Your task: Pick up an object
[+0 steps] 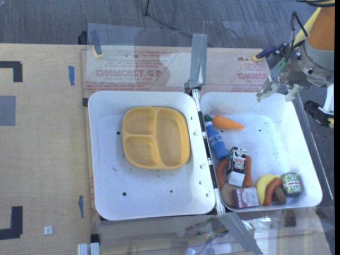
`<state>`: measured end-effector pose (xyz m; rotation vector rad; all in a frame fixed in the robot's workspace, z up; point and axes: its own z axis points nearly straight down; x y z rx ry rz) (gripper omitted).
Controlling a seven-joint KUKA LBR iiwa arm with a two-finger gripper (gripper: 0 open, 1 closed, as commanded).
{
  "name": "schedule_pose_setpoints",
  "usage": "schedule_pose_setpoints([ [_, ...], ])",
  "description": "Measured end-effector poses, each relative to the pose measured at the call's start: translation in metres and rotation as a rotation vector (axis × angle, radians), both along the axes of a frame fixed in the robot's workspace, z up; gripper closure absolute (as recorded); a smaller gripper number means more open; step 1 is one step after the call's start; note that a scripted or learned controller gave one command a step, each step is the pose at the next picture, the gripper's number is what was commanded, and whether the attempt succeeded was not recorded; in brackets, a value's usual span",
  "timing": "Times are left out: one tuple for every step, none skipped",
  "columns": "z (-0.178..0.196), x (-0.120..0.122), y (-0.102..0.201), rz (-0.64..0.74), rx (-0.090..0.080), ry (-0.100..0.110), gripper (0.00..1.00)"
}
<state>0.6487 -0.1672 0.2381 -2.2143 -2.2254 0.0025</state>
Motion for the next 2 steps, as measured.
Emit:
schedule_pose_setpoints([
  [0.031,0.02,-0.002,0.455,-0.002,-0.006,0.0],
  [-0.096,0.02,0.005,0.856,0.001,-0.005,0.0],
])
